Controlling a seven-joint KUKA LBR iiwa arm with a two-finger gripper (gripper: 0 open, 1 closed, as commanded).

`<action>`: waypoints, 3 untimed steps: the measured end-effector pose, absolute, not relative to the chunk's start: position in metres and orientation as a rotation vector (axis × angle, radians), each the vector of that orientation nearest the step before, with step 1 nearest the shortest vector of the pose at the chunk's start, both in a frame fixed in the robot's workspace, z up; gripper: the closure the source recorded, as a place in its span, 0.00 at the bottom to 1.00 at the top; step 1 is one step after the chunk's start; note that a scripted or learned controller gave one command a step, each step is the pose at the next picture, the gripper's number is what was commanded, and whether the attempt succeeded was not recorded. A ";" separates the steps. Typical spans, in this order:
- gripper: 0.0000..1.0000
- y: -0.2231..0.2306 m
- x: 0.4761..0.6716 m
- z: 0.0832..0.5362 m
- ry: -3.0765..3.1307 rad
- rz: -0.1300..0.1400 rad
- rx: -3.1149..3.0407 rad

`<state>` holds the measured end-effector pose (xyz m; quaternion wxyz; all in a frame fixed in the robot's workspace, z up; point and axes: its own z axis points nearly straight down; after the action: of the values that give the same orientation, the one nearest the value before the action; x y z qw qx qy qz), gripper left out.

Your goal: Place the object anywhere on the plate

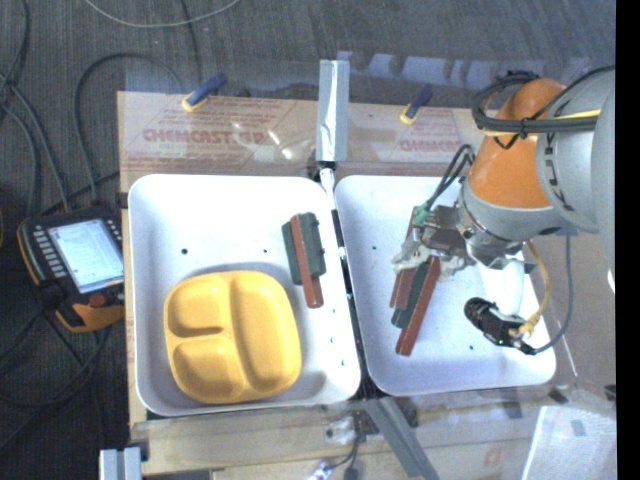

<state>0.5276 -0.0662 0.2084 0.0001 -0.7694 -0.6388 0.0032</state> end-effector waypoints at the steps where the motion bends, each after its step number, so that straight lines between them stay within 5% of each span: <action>1: 1.00 0.009 0.540 0.182 -2.340 0.013 -2.101; 2: 1.00 0.071 0.483 0.214 -2.453 0.005 -1.960; 3: 1.00 0.139 0.483 0.214 -2.644 0.005 -1.693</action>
<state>0.4829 0.1390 0.2137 0.0009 -0.5393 -0.8421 0.0017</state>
